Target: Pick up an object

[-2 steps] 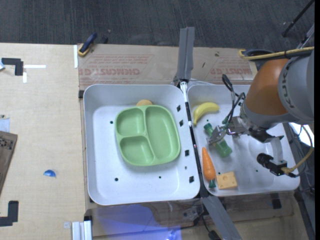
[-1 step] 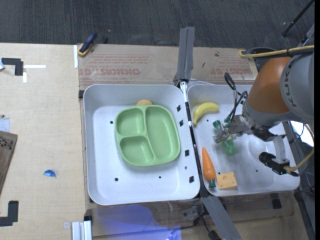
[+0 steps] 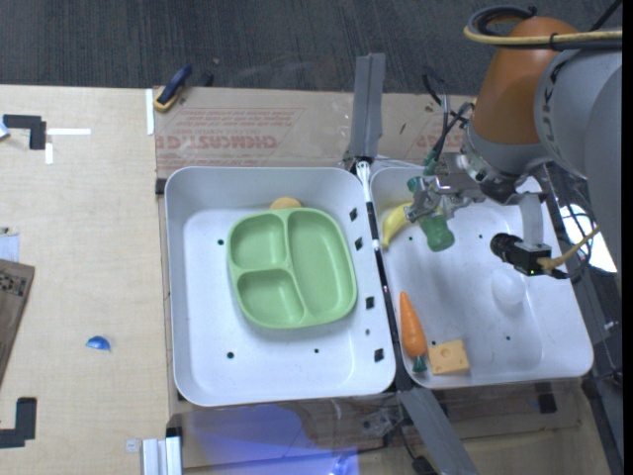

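Note:
My gripper (image 3: pixel 433 212) hangs over the back left of the right bin (image 3: pixel 534 354). Its fingers are closed on the top of a small dark green object (image 3: pixel 437 234) that hangs just below them. A yellow banana (image 3: pixel 393 224) lies immediately left of the gripper, against the bin's left wall. An orange carrot (image 3: pixel 411 323) rests along the same wall nearer the front. A yellow cheese-like block (image 3: pixel 448 356) sits in the front left corner.
The left bin (image 3: pixel 198 344) holds a light green divided plate (image 3: pixel 292 265) with a small yellow item (image 3: pixel 285 204) behind it. A black connector with a cable (image 3: pixel 521 251) hangs from the arm over the right bin's middle.

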